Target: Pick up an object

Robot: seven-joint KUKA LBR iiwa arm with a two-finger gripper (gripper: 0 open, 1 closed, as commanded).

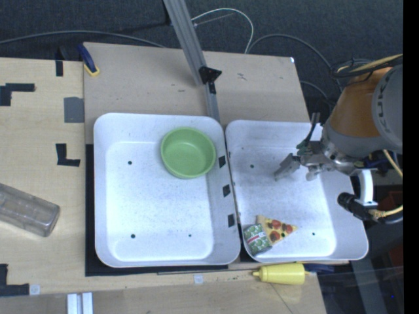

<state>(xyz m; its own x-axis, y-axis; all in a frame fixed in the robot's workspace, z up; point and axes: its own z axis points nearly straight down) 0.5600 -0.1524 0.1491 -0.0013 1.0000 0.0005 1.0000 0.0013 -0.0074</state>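
Observation:
My gripper point(295, 173) hovers over the middle of the right bin point(327, 241), its two fingers spread open with nothing between them. A toy pizza slice point(277, 228) lies near that bin's front edge, well below and slightly left of the gripper. Beside the slice, in the front left corner, sits a small green packet point(256, 239). A green bowl point(188, 152) stands upright in the back right part of the left bin point(118, 195).
A yellow squeeze bottle point(283, 274) lies on the bench just outside the right bin's front rim. A clear plastic container point(26, 209) rests on the bench far left. A slanted metal pole point(190, 41) ends at the bins' back edge.

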